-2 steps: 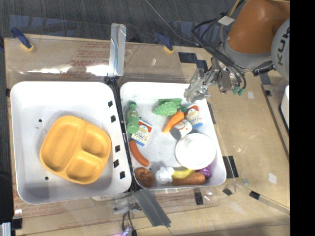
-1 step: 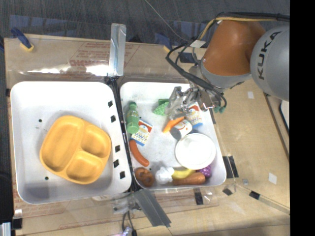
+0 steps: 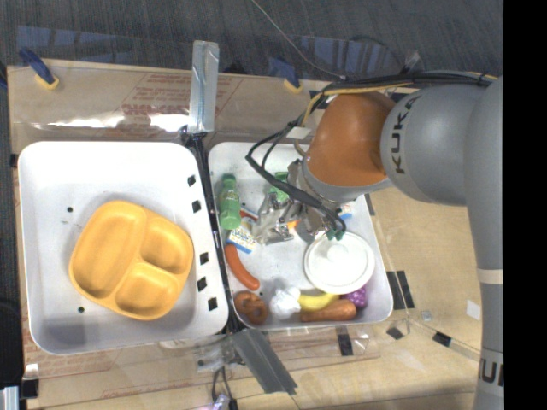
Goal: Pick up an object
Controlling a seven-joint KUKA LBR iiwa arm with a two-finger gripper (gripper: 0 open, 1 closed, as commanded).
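The arm (image 3: 427,143) reaches in from the right and hangs over the upper part of the right bin (image 3: 380,254), its orange band above the wrist. The gripper (image 3: 278,222) is low inside that bin, near its middle, just to the right of the green bottle (image 3: 228,202). Its metal parts are tangled with dark cables in the view, and whether it is clenched or released cannot be told; nothing is plainly seen grasped.

Taking the green bottle as the landmark: it lies along the right bin's left wall, lengthwise, cap toward the far end. Just below and to the right of it lies a small blue and white packet (image 3: 243,241). Below the bottle, along the same wall, lies a red sausage (image 3: 239,267), tilted. Further below, in the near left corner of the bin, sits a brown rounded item (image 3: 250,307). To the right of that item come a small white lump (image 3: 285,298), a yellow banana (image 3: 317,300) and an orange carrot (image 3: 328,312), close together along the near wall, with a purple item (image 3: 359,298) at their right end. A white round plate (image 3: 338,262) lies well to the right of the bottle, just beneath the wrist.

Left of the bottle, beyond the dividing wall, the left bin (image 3: 43,178) holds a yellow divided tray (image 3: 130,257), tilted.
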